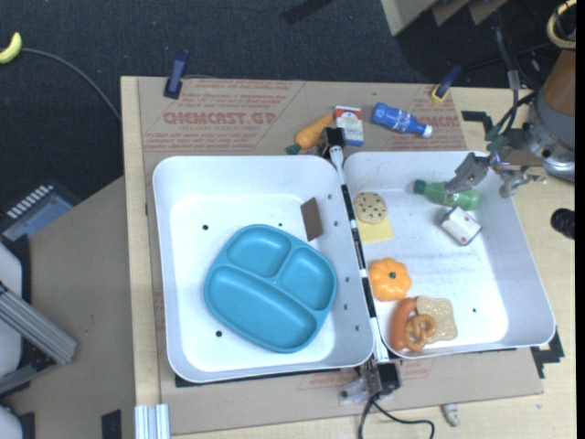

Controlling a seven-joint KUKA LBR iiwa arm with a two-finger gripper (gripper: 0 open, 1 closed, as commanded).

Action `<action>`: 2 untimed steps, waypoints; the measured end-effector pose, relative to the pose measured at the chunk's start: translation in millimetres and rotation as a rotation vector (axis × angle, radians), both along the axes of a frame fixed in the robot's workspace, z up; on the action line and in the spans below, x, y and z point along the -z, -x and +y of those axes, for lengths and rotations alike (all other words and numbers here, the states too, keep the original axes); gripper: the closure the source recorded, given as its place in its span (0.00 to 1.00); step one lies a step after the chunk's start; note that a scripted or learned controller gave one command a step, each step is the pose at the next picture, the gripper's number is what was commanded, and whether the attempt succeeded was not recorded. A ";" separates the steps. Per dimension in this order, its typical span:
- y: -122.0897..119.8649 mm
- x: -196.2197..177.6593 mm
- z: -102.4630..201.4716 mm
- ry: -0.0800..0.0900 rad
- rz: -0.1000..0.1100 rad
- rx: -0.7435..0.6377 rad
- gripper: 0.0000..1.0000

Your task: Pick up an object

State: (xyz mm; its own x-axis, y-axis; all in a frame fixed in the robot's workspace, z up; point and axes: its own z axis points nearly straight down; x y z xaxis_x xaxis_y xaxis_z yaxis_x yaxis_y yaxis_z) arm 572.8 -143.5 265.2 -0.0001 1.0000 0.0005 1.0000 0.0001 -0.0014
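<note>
Over right bin (pixel 512 245), end effector (pixel 487 174) hangs by green bottle (pixel 448 193), near white block (pixel 460 226). Cannot tell open or closed. Bottle round, lying down: could roll away. Block close by: could get bumped.

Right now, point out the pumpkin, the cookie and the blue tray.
pumpkin (pixel 388 279), camera view, middle of its orange body.
cookie (pixel 370 208), camera view, centre of its top face.
blue tray (pixel 270 286), camera view, central divider ridge.

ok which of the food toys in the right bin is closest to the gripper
The green bottle, lying right by the gripper at the bin's far side. The cookie, pumpkin and pretzel lie farther off.
</note>
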 end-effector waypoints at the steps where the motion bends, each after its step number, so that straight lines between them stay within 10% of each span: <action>1: -63.7 40.7 -14.3 0.002 -0.003 -0.001 0.00; 2: -89.0 111.8 -38.2 0.001 0.001 0.001 0.00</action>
